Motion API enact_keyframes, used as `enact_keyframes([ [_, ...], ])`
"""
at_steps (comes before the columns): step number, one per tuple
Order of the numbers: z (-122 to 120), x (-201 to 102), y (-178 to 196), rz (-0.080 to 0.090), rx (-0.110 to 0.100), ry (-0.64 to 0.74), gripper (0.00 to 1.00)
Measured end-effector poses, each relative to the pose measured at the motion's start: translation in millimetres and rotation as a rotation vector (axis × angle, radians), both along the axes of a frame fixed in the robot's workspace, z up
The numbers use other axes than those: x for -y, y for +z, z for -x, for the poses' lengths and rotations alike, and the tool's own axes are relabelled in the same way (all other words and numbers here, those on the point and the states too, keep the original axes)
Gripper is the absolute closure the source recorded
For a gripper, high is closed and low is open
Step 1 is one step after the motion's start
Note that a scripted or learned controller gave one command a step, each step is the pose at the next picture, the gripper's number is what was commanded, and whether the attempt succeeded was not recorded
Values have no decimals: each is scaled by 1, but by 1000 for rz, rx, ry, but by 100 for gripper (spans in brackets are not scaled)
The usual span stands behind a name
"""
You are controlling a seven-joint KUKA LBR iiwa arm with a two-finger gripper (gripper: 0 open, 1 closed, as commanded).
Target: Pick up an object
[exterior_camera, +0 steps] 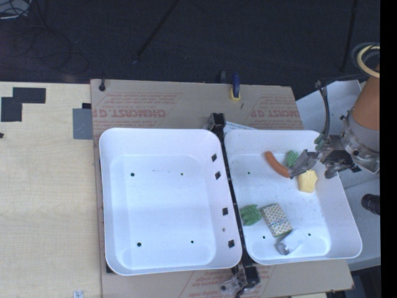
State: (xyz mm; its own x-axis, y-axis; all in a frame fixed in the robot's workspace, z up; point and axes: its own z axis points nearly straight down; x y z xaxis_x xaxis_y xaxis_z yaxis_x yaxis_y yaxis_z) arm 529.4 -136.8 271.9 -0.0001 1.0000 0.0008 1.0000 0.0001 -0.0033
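- Two-finger gripper (315,164) low over the far right part of the shallow white right-hand bin (338,225), dark fingers spread apart, nothing visibly between them.
- Pale yellow blocky object (307,181) just below the fingers, by the bin's right wall.
- Orange sausage-shaped object (276,164) just left of the gripper; small green object (291,158) between the two.
- Leafy green piece (250,215), patterned square packet (276,219) and small grey object (283,248) nearer the front.
- Shallow white left-hand bin (111,197) alongside.
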Motion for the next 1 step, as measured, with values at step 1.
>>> enact_keyframes([
  [1,0,0,9,0,-2,1,100],
])
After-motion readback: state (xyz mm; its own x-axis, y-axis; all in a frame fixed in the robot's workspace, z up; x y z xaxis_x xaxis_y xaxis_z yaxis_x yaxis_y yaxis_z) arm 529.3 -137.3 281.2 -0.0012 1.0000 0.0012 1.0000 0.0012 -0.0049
